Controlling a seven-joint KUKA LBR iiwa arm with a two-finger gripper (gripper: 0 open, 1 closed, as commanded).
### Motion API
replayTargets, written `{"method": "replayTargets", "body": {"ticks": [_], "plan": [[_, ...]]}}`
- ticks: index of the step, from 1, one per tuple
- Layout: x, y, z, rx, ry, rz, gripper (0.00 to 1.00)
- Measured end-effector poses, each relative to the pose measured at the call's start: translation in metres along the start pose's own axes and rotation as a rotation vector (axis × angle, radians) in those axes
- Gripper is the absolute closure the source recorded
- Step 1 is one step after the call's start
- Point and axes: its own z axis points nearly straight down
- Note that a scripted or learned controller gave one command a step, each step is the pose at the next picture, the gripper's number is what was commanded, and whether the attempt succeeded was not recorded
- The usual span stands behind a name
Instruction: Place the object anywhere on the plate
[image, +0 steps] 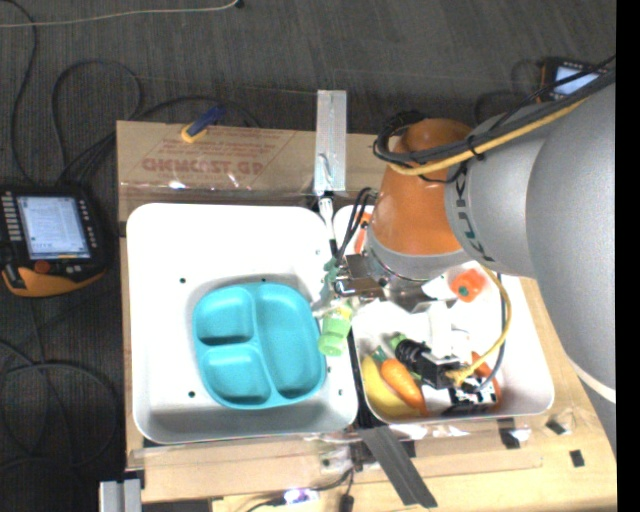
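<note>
Looks mid-transfer w/ small light-green plastic object (335, 332) hanging under the grey two-finger gripper (338, 312), seemingly pinched, over the bins' shared rim just beside the turquoise three-compartment plastic plate (258, 342); best to shift further left over a compartment, lower, then release.

A dark grey carpeted floor (220, 60) surrounds the wooden tabletop (230, 160), with thin black cables (60, 90) trailing across it at upper left. A handheld control pendant (48, 235) with a lit screen and orange trim lies on the floor to the tabletop's left. Clear plastic sheeting (215, 180) covers the tabletop's far edge.
</note>
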Motion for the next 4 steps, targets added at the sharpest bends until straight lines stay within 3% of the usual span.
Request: {"method": "replayTargets", "body": {"ticks": [1,2,3,4], "plan": [[0.0054,-0.0216,0.0122,0.000,-0.002,-0.094,1.00],[0.0054,-0.0216,0.0121,0.000,-0.001,-0.094,0.00],[0.0052,-0.0224,0.0045,0.005,0.000,-0.093,1.00],[0.0051,-0.0224,0.0045,0.005,0.000,-0.093,0.00]]}}
